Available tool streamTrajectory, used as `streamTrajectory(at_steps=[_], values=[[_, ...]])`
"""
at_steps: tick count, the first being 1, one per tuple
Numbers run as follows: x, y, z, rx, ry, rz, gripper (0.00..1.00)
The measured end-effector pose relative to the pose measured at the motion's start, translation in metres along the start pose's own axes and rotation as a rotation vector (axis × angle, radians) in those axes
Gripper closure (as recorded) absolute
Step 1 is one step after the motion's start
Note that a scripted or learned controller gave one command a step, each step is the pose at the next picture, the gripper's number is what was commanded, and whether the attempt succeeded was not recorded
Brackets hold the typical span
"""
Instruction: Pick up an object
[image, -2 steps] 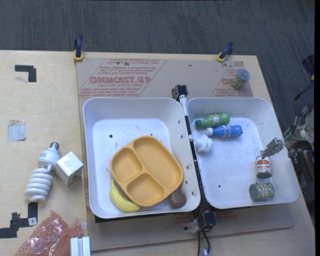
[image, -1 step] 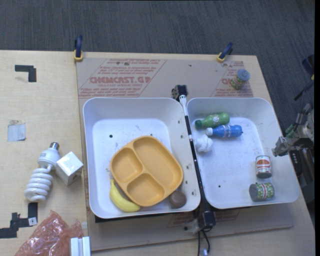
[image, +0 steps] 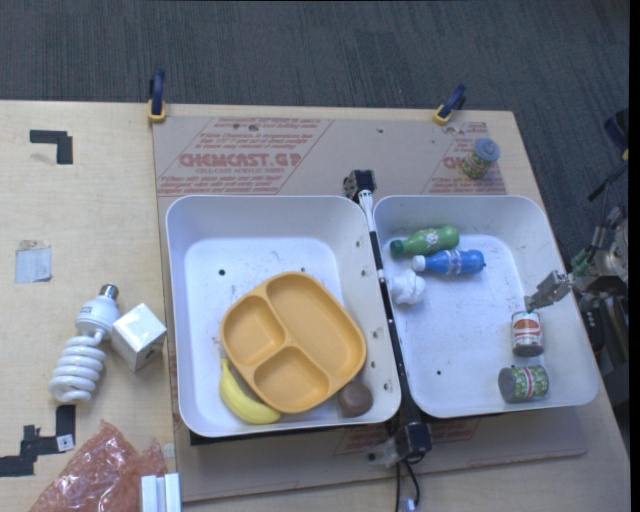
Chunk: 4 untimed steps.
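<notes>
Tabletop (image: 90, 240): pale wood, carrying a brown board with two shallow white bins side by side; a spiral light bulb (image: 82, 350), a small white cube (image: 139, 334) and a red mesh bag (image: 100, 470) lie loose to the left of the bins.
Left bin (image: 190, 230): holds a yellow divided plate (image: 292, 343), tilted, with a banana (image: 243, 397) poking out under its lower edge and a small brown lump (image: 354, 400) at its lower right corner.
Right bin (image: 455, 375): holds the likely picks. A green bottle (image: 426, 241) and a blue bottle (image: 452, 263) lie near the top, just beside each other; a white crumpled thing (image: 406, 287) sits near the divider; a red-and-white can (image: 526, 333) and a green can (image: 524, 382) sit near the right wall.
Board clutter: a small jar (image: 481, 158) rests outside the bins, above the right one.
Claw (image: 549, 290): at the right bin's right rim, just above the red-and-white can; too small and blurred to tell how wide it stands, and nothing shows between its tips.
Progress: by my reading, nothing is picked yet; every object rests in a bin. Closing on one and lifting it are left.
Nearest target: probably the red-and-white can.
</notes>
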<state>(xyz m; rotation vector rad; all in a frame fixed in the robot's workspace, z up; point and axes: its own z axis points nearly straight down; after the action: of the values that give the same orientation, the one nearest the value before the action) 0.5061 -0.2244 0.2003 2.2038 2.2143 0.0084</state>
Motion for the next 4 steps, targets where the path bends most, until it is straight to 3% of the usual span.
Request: streamTrajectory(at_steps=[1, 2, 3, 4], values=[[0.002, 0.011, -0.009, 0.015, 0.007, 0.002, 0.00], [0.002, 0.043, -0.011, 0.015, 0.007, 0.002, 0.00], [0.003, 0.000, 0.047, 0.016, 0.008, 0.005, 0.00], [0.002, 0.002, 0.037, 0.013, 0.007, 0.005, 1.00]])
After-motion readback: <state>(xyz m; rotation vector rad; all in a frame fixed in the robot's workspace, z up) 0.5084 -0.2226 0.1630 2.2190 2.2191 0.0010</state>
